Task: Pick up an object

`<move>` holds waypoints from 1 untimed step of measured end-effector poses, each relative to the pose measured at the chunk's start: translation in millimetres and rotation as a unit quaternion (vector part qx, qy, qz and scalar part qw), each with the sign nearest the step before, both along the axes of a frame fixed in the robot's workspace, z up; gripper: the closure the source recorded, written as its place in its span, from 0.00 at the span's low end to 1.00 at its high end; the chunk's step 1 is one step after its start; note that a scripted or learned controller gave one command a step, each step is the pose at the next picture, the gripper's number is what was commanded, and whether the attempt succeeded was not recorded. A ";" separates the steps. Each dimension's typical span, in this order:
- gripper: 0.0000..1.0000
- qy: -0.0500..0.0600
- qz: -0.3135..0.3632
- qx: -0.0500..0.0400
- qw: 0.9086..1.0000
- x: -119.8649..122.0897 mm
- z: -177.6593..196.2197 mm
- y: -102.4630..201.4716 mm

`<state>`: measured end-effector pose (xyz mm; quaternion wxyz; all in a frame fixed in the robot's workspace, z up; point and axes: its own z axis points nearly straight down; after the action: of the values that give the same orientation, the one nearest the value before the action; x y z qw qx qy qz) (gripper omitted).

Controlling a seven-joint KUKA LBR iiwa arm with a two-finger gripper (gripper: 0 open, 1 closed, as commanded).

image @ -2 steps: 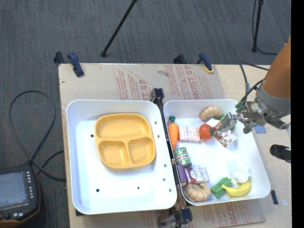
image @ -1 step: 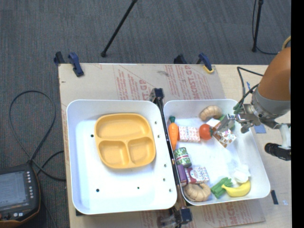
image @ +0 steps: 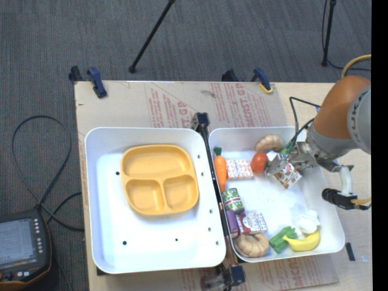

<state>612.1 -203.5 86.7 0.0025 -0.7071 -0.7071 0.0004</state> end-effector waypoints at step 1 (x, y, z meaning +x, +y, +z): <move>1.00 -0.001 -0.001 0.000 1.000 1.3 11.5 0.0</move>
<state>613.4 -203.5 98.2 0.0014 -0.7079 -0.7063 -0.0007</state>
